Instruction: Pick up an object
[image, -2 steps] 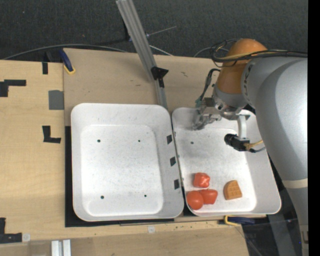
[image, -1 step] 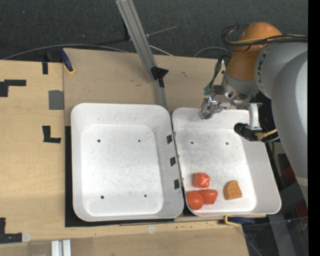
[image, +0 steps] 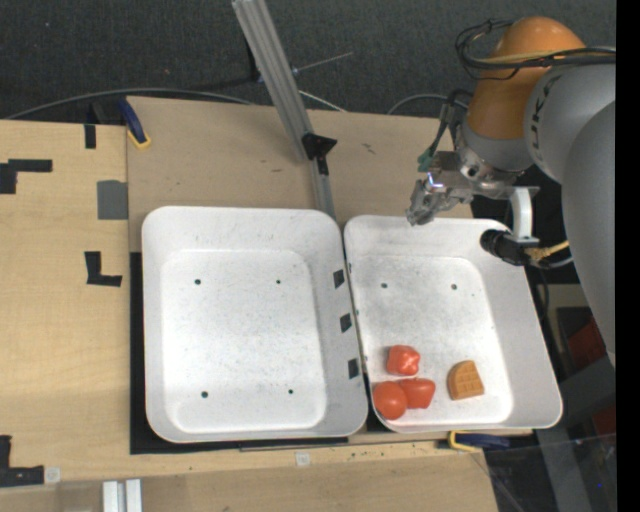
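Three small things lie near the front of the right bin (image: 520, 300): a red piece (image: 403, 360), a red-orange lump (image: 402, 396) at the front left corner, and a tan waffle-like piece (image: 465, 380). My gripper (image: 421, 213) hangs above the bin's far rim, well away from all of them, with nothing seen between its fingers.
The left bin (image: 240, 320) adjoins the right one along a shared middle edge. A metal pole (image: 290, 95) slants down to the bins' far junction. Black tape marks and a blue clamp (image: 133, 120) lie on the wooden bench at the left.
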